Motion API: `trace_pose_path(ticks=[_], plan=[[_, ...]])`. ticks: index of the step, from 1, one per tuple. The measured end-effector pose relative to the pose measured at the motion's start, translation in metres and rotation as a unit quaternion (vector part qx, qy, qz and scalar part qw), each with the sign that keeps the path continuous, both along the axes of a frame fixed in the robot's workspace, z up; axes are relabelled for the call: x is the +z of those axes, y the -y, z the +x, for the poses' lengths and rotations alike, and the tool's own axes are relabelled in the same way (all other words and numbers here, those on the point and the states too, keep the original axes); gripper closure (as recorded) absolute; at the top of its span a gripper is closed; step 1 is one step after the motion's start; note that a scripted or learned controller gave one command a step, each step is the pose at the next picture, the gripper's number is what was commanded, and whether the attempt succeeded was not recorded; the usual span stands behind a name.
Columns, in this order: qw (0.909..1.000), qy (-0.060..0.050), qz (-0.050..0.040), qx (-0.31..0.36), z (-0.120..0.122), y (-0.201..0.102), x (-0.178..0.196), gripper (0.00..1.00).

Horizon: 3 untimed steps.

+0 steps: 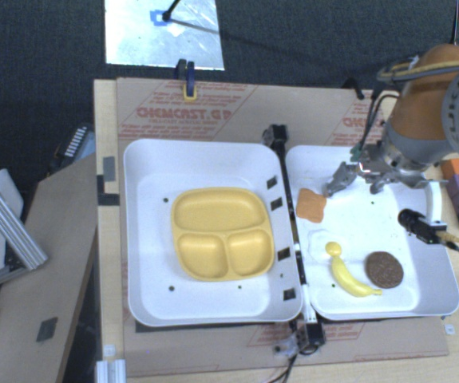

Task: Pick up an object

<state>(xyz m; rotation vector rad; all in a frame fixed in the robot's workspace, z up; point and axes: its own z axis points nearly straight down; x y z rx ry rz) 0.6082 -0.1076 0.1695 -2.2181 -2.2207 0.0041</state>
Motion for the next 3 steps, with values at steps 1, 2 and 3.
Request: trace_pose_path(ticks=[1,2,3], plan=[[1.0,0.001,0.0,0.0,0.005,-0.002,-0.043,0.0],[1.0,0.004,-0.0004,0.0,0.007,-0.002,-0.085,0.0],[1.0,0.006,-0.0004,0.0,0.009,-0.002,-0.072,1.0]])
